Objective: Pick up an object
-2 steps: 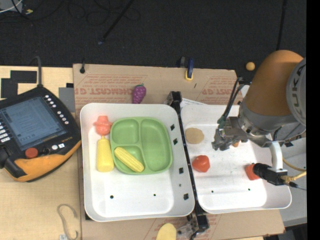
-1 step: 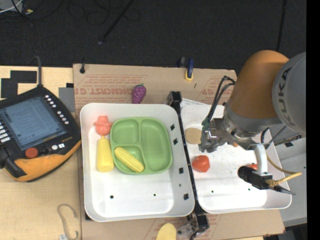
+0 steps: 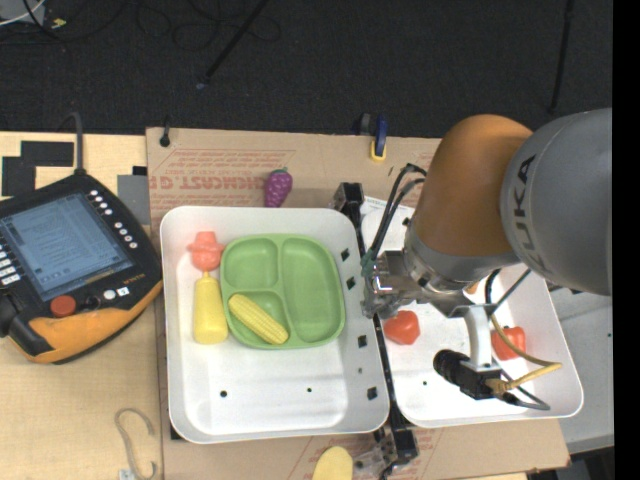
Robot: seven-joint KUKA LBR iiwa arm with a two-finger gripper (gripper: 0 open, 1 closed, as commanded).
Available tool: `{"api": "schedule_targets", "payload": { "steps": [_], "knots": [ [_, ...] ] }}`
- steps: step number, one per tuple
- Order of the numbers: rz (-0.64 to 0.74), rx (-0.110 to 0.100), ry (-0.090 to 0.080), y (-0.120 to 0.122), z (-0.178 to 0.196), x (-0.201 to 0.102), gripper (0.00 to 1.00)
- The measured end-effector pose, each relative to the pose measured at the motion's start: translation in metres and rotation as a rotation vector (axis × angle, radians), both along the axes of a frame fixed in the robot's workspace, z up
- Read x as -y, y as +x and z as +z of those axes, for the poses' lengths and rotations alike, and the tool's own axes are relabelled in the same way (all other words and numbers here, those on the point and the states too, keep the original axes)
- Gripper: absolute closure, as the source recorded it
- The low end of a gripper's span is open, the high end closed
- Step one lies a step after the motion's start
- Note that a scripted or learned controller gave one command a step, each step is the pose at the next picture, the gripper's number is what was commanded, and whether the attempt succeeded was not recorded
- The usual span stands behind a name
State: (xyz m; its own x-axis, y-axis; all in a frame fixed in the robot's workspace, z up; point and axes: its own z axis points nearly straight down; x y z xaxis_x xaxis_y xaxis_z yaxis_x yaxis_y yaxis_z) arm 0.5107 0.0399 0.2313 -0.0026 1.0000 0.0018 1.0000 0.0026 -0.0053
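My claw (image 3: 379,292) hangs just right of the green plate (image 3: 300,293), over the wall between the bins (image 3: 378,366); open or closed, I cannot tell. A red toy (image 3: 402,327) lies just beyond. Descending here, I risk striking that wall and missing it.

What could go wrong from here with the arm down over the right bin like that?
The gripper is close to the inner wall of the right bin, so it may catch on that rim. The red object lies just beside it; coming down could shove it away rather than grasp it. The orange piece near the wrist might get knocked too.
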Motion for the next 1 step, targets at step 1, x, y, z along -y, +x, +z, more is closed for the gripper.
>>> {"api": "schedule_targets", "payload": {
  "steps": [1],
  "knots": [
    [-0.002, 0.003, -0.001, 0.0013, 0.0029, 0.0080, 1.00]
  ]
}}
